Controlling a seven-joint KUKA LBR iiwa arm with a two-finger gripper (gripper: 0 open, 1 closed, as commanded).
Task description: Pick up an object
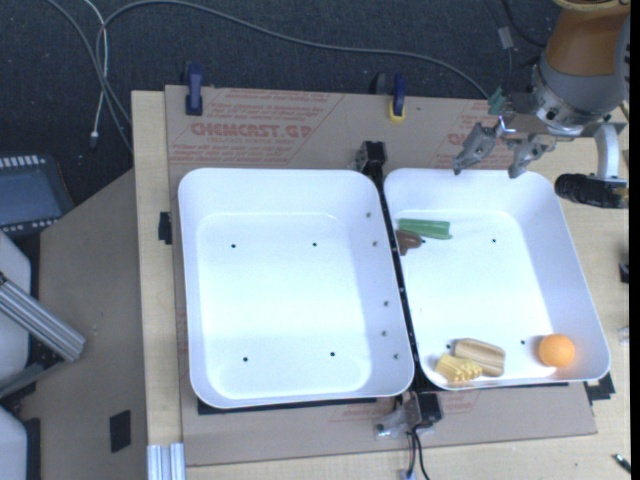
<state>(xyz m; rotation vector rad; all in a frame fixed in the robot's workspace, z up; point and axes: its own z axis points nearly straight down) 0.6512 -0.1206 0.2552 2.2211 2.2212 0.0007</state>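
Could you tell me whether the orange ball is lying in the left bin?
No, the orange ball lies in the near right corner of the right bin, beside the left bin.

Desk (160,268) and supported items
A brown printed board (300,123) lies flat on the desk; two white bins, left (290,283) and right (490,273), sit side by side on it, touching.

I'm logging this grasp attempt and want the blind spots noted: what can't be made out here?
- Arm: cut off by the camera view's top edge above the orange band.
- Brown item beside the green piece: too small to identify.
- Yellow thing against the tan roll: too small to identify.
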